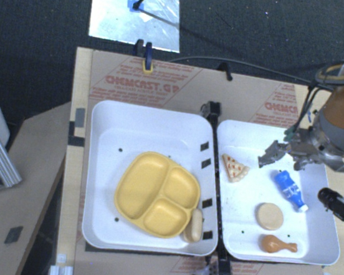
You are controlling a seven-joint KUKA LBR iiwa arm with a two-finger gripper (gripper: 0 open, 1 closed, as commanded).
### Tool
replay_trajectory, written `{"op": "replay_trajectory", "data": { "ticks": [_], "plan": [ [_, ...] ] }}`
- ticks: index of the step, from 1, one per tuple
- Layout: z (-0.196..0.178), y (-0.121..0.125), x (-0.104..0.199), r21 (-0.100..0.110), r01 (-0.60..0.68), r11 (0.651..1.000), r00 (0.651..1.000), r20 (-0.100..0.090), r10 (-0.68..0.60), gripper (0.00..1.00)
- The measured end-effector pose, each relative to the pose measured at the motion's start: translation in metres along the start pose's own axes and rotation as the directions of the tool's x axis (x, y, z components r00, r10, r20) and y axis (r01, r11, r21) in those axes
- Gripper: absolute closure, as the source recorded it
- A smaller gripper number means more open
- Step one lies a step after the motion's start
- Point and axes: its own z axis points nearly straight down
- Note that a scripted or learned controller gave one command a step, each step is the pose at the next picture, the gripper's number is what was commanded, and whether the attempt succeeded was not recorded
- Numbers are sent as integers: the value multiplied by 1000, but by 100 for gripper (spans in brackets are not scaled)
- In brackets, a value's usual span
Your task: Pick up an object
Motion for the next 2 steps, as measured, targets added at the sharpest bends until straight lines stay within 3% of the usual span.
{"op": "replay_trajectory", "data": {
  "ticks": [1,2],
  "plan": [
    [-6,2,0,-11,2,1000,1000,1,-2,0],
    [43,-4,-8,-8,0,1000,1000,1,0,0]
  ]
}}
